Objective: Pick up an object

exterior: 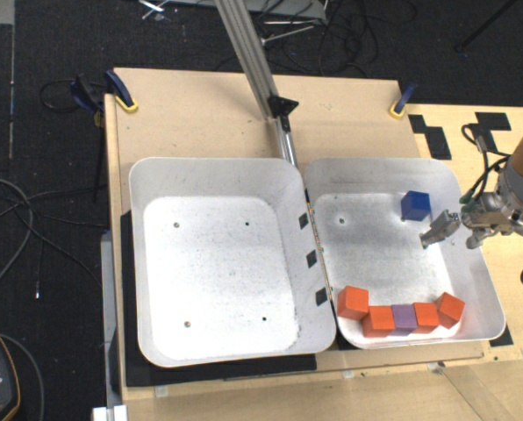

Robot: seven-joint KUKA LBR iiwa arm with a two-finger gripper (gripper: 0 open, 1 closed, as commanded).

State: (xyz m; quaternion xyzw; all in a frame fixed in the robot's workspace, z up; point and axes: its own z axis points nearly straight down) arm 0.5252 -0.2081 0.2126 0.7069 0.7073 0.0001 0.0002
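Observation:
A blue cube point(415, 205) lies in the right bin point(367, 235), towards its far right. Along that bin's near edge sits a row of blocks: an orange one point(354, 301), another orange one point(380, 320), a purple one point(404, 317), then two more orange blocks point(426, 315) point(451, 309). My gripper point(455, 232) hangs over the bin's right side, just right of and nearer than the blue cube, apart from it. It is open, one finger point(438, 229) pointing left, with nothing between the fingers.
The left bin point(156, 182) lies beside the right one, their rims meeting in the middle. A slanted metal pole point(253, 60) reaches from the far side down to the bins' junction. Clamps sit on the bench's far corners.

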